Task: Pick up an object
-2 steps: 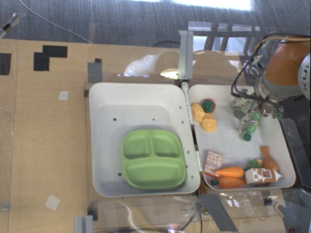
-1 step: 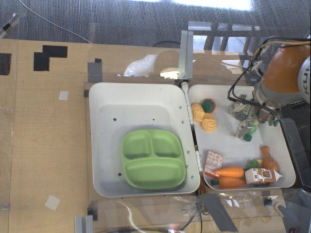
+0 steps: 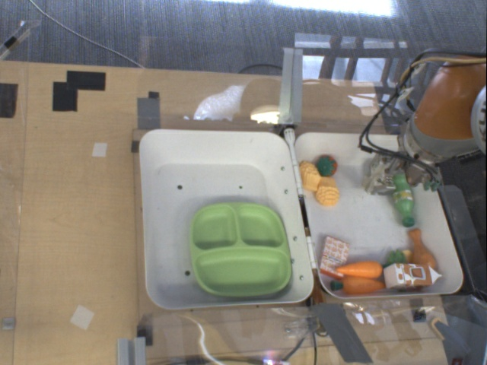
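1. The pincer (image 3: 396, 175) hangs low over the far right part of the right bin (image 3: 358, 226).
2. The green bottle (image 3: 402, 198) lies right at the pincer, touching it.
3. Whether the bottle is pinched, I cannot tell.

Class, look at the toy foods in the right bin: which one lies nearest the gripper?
The green bottle, lying just under the gripper near the bin's right side. The corn, carrots and carton sit farther off.
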Motion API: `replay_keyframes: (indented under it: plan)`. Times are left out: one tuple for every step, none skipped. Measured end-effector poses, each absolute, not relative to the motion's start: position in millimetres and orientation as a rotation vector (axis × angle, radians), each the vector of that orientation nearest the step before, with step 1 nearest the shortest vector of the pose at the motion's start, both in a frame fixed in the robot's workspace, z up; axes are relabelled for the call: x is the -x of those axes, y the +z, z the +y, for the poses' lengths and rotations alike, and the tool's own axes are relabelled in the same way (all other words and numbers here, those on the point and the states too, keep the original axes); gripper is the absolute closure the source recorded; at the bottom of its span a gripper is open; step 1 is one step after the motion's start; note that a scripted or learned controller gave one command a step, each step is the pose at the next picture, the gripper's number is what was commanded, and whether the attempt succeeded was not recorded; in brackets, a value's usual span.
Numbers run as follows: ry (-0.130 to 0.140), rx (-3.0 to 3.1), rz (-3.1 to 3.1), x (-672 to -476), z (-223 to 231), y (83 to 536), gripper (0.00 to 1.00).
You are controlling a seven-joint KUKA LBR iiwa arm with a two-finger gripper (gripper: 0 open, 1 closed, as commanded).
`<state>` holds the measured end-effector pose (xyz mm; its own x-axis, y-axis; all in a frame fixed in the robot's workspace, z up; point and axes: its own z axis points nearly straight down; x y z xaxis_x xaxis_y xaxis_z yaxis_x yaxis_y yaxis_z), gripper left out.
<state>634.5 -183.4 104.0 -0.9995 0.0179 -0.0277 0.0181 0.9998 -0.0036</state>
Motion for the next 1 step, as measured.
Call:
replay_keyframes:
  plan:
    - [-0.007, -0.018, 3.115, -634.2, -160.1, 259.8, 1.00]
